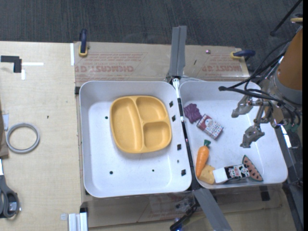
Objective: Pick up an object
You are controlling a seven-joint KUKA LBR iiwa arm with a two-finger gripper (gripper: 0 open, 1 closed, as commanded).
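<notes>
The arm (pixel 293 66) is cut off by the right edge, only part of its orange band being seen. Scissors (pixel 7 201) are cropped at the left edge. Print on the small carton (pixel 210 126) is too small to be read. The cheese wedge (pixel 207 173) is partly overlapped by the carrot (pixel 202 159).

Single fixed camera above the bench (pixel 38 177), looking down aslant, both bins (pixel 91 143) framed
</notes>
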